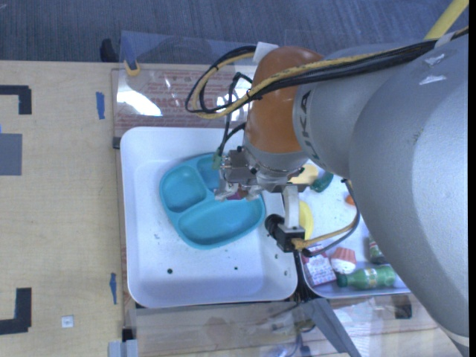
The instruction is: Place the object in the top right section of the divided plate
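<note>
A blue divided plate (195, 199) lies in the left white bin (145, 236), with two small sections at its far side and one large section nearer me. My gripper (236, 183) hangs low over the plate's right edge, where the far right section meets the large one. The wrist and orange band hide most of that far right section. A small pinkish thing (238, 193) shows right under the gripper, touching or just above the plate. Whether it is held cannot be told.
The right bin holds several items beside the arm: a yellow piece (306, 218), a green bottle (369, 277), a red and white item (343, 258), a pink packet (320, 271) and a small green thing (323, 183). The big grey arm covers the right side.
</note>
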Tool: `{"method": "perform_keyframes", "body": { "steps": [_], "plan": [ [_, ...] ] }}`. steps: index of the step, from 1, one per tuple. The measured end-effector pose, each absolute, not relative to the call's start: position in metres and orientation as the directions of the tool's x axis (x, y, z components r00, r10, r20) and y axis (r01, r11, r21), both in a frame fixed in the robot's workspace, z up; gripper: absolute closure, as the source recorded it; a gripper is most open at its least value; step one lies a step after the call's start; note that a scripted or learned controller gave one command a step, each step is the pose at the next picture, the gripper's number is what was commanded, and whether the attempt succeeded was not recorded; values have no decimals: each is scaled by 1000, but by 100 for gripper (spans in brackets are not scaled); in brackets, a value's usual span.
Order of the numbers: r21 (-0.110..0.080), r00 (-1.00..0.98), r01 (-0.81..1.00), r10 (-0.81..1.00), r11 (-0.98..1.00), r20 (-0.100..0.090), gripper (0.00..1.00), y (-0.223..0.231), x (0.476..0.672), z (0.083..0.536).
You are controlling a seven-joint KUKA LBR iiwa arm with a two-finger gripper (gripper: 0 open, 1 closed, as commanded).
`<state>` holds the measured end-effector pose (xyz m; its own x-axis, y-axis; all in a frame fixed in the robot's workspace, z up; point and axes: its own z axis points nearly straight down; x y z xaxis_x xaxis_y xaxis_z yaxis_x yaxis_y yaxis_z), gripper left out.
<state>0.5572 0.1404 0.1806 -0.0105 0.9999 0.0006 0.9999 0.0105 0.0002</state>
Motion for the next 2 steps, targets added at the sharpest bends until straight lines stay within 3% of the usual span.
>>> {"method": "perform_keyframes", "body": {
  "steps": [1, 2],
  "plan": [
    [1, 136, 991, 991, -136, -2, 100, 81, 582, 184],
    [1, 87, 996, 996, -87, -3, 100, 16, 614, 184]
  ]
}}
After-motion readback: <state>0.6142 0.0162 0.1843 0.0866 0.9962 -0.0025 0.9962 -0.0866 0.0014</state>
